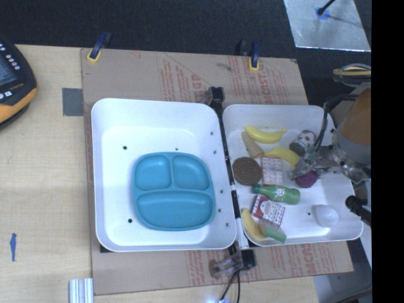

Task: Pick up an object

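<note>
Purple toy (307,178) sits right under the gripper (310,167) in the right bin (341,229). Can't tell the gripper's state. Green bottle (278,194) lies just beside.

We see much free floor in the left bin (113,169) all around the blue divided plate (173,190); right of this plate, the right bin (341,232) is crowded, with little room between the objects
</note>
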You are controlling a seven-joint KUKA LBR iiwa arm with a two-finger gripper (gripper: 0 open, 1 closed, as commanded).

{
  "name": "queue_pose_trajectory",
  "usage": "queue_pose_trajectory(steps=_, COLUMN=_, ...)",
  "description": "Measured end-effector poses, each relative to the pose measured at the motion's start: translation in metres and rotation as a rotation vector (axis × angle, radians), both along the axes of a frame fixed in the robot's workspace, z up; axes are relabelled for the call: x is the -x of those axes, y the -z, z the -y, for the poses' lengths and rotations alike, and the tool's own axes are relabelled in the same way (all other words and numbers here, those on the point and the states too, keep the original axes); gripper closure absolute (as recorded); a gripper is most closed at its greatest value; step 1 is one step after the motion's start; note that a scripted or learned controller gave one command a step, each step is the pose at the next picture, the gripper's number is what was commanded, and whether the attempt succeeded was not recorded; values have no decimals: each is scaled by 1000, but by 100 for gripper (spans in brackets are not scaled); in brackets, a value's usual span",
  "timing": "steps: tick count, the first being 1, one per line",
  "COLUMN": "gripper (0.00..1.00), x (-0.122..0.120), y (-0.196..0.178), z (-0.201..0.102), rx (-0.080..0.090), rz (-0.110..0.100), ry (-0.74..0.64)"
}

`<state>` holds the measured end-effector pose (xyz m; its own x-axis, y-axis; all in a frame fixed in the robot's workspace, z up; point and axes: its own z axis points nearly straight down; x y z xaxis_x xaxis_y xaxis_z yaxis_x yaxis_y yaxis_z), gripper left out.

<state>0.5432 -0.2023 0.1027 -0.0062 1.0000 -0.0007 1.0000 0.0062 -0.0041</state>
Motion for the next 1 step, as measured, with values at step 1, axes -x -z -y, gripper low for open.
queue_pose_trajectory(steps=1, gripper=100, x=-69, y=10, z=-47, rx=1, rz=7, ry=-5)
